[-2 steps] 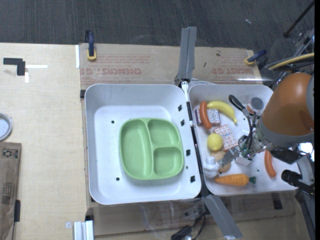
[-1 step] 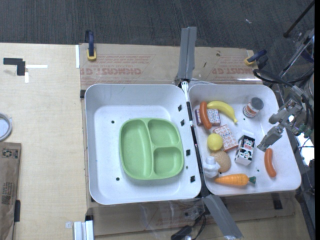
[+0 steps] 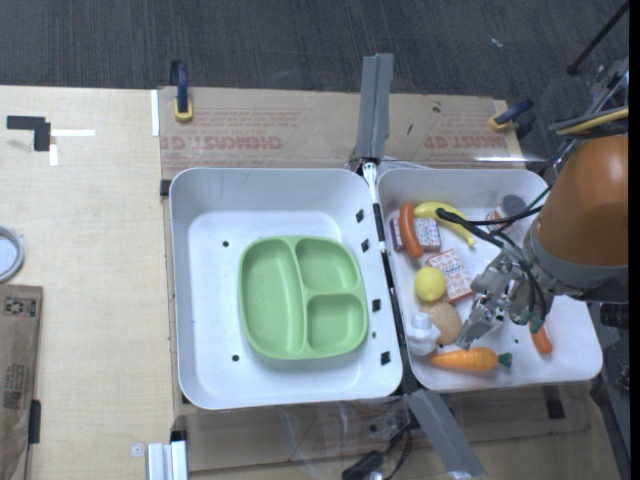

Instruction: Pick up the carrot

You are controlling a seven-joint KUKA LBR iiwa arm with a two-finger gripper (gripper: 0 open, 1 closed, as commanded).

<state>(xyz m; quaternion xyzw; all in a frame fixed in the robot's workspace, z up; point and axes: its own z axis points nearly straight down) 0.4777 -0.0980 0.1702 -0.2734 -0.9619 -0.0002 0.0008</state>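
Both white bins look like smooth matt plastic with a faint pebbled floor. Green divided tray is smooth plastic, soft sheen. Carrot at 5 o'clock is glossy plastic, as is the lemon. Bench top is pale wood-grain laminate, matt. Cardboard sheet at 12 o'clock is matt brown. Arm's orange band is glossy; gripper is dull grey metal.

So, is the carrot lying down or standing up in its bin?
Lying down. The carrot rests flat on the floor of the right bin near its front wall, green end pointing right.
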